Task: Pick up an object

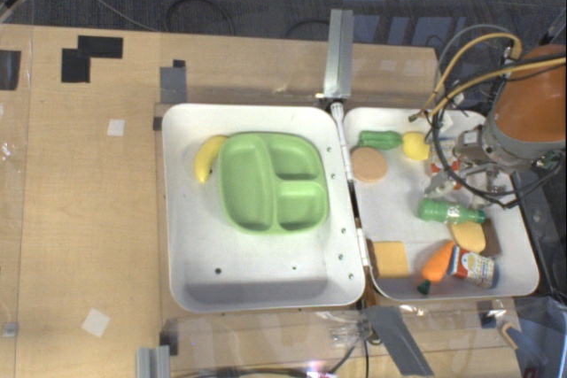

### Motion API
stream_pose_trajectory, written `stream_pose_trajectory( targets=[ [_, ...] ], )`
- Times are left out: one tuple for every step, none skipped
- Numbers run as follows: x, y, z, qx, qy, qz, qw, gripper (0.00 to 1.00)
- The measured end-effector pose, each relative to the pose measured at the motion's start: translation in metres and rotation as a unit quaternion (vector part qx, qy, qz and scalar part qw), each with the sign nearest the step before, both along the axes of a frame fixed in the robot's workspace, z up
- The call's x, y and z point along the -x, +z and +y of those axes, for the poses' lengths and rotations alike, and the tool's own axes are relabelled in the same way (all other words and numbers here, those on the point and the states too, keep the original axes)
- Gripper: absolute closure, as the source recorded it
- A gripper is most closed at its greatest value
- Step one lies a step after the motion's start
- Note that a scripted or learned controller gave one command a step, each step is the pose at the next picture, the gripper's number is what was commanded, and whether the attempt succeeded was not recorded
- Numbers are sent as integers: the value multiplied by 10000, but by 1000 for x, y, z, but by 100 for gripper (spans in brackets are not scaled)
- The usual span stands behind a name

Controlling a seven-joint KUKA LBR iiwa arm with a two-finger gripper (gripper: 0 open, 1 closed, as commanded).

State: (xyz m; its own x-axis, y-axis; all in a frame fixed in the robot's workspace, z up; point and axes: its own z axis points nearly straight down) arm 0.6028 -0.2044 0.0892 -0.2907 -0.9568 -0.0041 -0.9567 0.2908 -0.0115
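Two shallow white bins sit side by side on the pale wooden bench (80, 217). The left bin (190, 270) holds a green divided plate (270, 181) with three compartments, and a yellow banana (209, 157) lies just beside the plate's left edge, touching it or nearly so.

The right bin (524, 279) is the crowded one. Along its far side lie a green pepper-like piece (379, 139) and a small yellow lemon (415, 146) just beside it, with a round tan cookie-like disc (369, 165) near the bin's left wall. Toward the near side sit a square tan cracker or slice of toast (391, 258), an orange carrot (436, 264), a small printed can or carton (475, 268) lying tilted, and a yellow-orange rounded piece (469, 235) just above it. A green bottle-shaped object (447, 211) lies on its side in the middle.

The arm's orange band (532, 106) hangs over the bin's right part, cables looping around it. The tool (440, 182) sits low, just above the green bottle; I cannot tell how it is set, since wires and mechanism blur together there, and nothing is clearly held in it.
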Motion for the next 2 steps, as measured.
stream_pose_trajectory(
  targets=[
    [45, 2, 46, 15, 886, -13, 9961, 0],
    [-70, 0, 47, 7, 1291, -8, 9916, 0]
  ],
)
